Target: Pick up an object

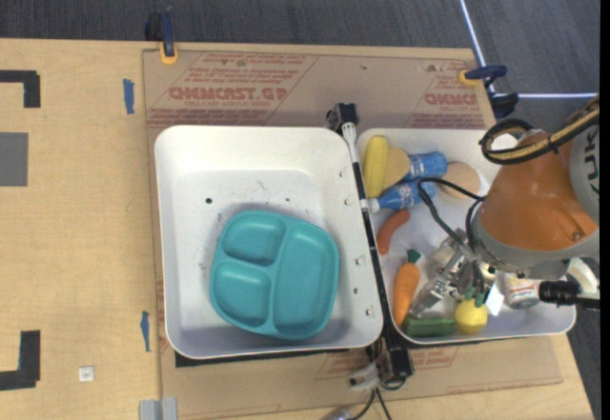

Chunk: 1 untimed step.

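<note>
Grey arm (581,170) with a broad orange band (529,204) above the wrist, rounded and glossy. Black cable looped over the band's top, a yellowish cable running alongside. Below the band, a grey ring, then a metallic gripper (448,277) of silver links and small dark parts. Thin black wire trailing off the wrist.

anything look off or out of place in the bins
Nothing looks spilled or broken. The teal divided tray lies flat in the left bin, turned slightly askew to its walls. The toy food, such as the carrot and corn, lies jumbled in the right bin, under the gripper.
</note>
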### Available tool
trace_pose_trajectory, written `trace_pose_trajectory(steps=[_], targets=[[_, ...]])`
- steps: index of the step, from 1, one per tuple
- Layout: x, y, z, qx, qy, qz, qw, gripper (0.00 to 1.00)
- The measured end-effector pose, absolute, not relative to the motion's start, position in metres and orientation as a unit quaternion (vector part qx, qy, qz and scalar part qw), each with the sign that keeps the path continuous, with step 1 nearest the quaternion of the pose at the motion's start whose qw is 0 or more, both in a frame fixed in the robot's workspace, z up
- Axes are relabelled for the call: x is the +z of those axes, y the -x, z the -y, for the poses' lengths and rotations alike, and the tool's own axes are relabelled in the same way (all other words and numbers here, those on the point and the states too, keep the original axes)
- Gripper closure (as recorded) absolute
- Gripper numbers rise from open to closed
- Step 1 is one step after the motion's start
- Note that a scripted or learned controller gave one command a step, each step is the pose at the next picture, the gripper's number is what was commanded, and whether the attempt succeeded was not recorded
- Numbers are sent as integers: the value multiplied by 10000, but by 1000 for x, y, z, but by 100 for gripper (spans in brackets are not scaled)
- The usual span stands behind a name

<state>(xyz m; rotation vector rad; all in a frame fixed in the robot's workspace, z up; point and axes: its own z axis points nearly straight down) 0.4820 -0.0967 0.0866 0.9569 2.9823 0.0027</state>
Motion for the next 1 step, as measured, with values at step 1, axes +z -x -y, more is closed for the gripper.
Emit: trace_pose_trajectory(steps=[1], targets=[[185,-481,42,6,-131,-9999,27,0]])
